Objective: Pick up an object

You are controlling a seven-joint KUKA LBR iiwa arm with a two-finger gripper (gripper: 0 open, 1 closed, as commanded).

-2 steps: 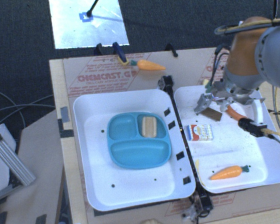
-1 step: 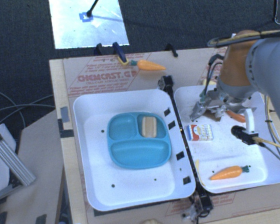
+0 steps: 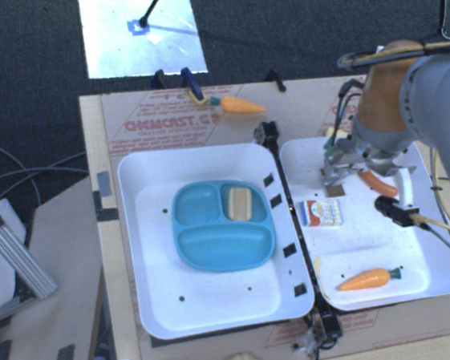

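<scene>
**Grey arm low in right bin, grip unclear**

Grey w/ an orange band above the wrist, my arm (image 3: 443, 110) reached in from the right & sat over the far part of the right bin (image 3: 432, 260). My pincer (image 3: 333, 173) pointed down near that bin's far-left corner, close to the bin floor. From this slanted view I couldn't tell how wide it was open, nor whether anything was in it. A small brown patch showed just below its tip, too small to ID.

Things in the right bin:
- An orange piece (image 3: 377, 183), long & tilted, lay just beside the pincer on its right, partly hidden by my wrist.
- A small box (image 3: 322, 212) w/ red, white & blue print lay flat near the pincer, toward the near side, by the wall between the bins.
- A carrot (image 3: 366, 280) w/ a green top lay on its side near the front wall, well apart from the pincer, top pointing right.

In the left bin (image 3: 162, 303), a blue plate (image 3: 217, 249) w/ 3 compartments sat approx. in the middle. A tan block (image 3: 239, 204) lay in its far-right compartment.

Outside the bins, a second carrot (image 3: 241, 105) lay on the cardboard sheet (image 3: 154, 127) beyond the left bin's far wall.
</scene>
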